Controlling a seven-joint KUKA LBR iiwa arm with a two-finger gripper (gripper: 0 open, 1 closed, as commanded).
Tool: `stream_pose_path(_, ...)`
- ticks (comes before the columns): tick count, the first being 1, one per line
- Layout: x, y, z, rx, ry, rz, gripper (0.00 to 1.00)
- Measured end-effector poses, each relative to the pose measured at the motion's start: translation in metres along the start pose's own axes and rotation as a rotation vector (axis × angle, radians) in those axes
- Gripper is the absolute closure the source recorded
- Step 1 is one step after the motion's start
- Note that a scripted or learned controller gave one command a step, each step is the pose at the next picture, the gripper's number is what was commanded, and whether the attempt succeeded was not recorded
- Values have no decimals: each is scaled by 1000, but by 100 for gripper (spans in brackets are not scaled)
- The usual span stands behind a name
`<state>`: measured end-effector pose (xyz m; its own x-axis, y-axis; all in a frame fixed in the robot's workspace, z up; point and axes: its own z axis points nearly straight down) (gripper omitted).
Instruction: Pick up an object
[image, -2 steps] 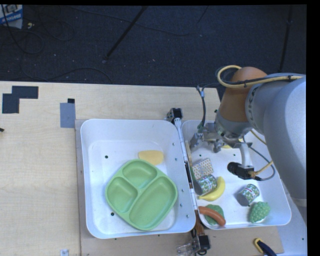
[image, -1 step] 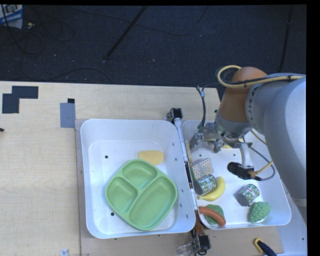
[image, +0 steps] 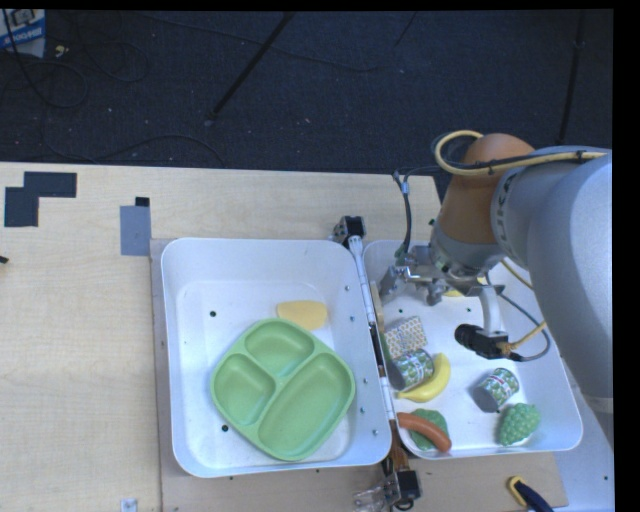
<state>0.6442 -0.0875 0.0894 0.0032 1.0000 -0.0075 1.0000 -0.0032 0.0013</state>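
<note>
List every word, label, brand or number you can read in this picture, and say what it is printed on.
No text can be read here.
Small can in the right bin: printed label, too blurred to read.
Can by the banana: label too blurred to read.
Blue and white item at top left: print too small to read.

Smooth white plastic bins (image: 180, 300) on a matt wood bench (image: 70, 330); matt green plastic plate (image: 284, 388).

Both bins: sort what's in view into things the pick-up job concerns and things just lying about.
Job:
gripper
banana
can
green toy
sausage
patterned block
yellow piece
green plate

Lying about:
blue tape
grey patch
floor cables
</note>
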Motion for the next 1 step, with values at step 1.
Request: stream_pose_path(1, 1, 0, 0, -1, -1, -1, 0)
